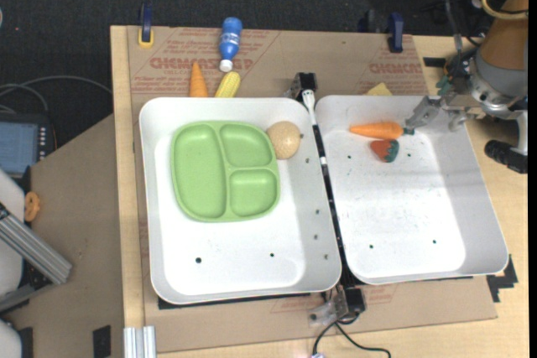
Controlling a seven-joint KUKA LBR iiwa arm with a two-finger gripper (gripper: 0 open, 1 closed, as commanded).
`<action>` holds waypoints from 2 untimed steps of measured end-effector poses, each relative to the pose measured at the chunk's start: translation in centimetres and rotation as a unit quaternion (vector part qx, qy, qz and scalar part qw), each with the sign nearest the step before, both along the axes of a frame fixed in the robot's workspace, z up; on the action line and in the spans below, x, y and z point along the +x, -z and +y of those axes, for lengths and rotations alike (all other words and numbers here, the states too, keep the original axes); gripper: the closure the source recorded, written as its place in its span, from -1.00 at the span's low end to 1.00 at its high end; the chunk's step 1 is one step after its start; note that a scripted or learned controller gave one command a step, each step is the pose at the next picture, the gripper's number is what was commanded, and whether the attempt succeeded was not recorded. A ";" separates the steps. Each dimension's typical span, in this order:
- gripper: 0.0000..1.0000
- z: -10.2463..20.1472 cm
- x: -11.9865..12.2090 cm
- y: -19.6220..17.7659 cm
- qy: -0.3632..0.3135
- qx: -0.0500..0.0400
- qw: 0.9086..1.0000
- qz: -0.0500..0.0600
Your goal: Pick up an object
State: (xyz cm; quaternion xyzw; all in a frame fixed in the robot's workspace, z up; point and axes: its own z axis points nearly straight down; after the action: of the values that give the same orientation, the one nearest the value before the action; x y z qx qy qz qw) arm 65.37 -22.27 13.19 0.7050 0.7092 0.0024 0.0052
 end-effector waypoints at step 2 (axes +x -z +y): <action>1.00 5.8 1.6 2.3 0.001 0.002 1.000 0.004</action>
State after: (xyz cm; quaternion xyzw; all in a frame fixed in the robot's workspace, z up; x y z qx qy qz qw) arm 66.97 -16.45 10.86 0.7057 0.7086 0.0011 0.0014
